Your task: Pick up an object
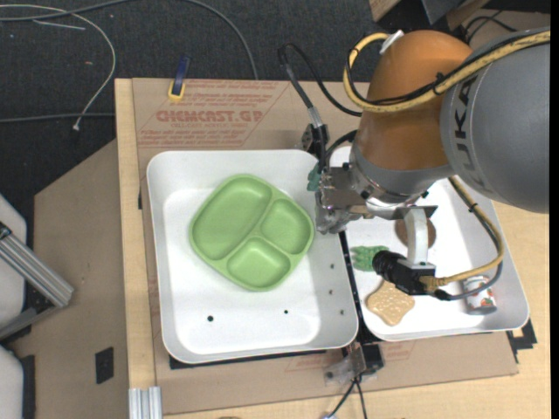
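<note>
A green three-compartment plate (251, 231) lies in the left white bin (183, 321). The right bin (507, 308) holds a small green object (367, 257), a tan cracker-like piece (390, 305), a brown object (408, 231) partly hidden by the arm, and a small metal-and-red item (479, 298). My gripper (327, 219) hangs low over the rim between the two bins, just by the plate's right edge. I see nothing held in it.
The large orange-and-grey wrist (410, 112) covers the back half of the right bin. A black cable (409, 275) crosses that bin above the tan piece. Cardboard (210, 112) lies under and behind the bins.
</note>
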